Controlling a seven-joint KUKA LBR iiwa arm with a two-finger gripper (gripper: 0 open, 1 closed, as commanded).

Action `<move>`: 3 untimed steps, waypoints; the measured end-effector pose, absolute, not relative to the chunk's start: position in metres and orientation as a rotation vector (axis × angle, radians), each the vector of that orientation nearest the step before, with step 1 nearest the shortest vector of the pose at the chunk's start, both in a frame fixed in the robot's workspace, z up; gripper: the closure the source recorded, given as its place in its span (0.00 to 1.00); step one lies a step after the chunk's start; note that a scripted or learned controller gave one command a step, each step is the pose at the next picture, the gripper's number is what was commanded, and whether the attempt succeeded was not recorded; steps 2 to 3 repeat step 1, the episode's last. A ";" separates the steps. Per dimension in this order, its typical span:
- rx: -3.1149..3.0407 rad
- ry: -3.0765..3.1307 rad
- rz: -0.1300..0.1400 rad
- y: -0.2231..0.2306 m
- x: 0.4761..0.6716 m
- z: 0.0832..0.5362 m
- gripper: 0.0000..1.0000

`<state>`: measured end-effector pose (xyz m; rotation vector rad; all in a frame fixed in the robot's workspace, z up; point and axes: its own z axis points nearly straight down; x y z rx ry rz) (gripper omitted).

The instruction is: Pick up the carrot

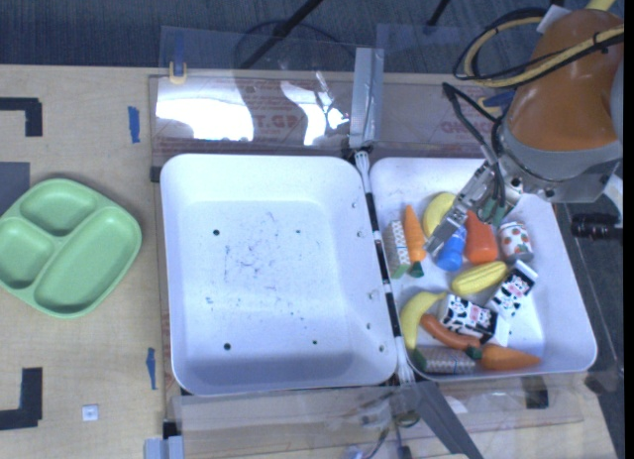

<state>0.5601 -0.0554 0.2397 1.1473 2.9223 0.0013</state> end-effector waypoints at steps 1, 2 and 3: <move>1.008 2.974 0.001 -0.057 0.579 0.185 0.00; 1.008 2.974 0.001 -0.057 0.579 0.185 0.00; 1.008 2.974 0.001 -0.057 0.579 0.185 0.00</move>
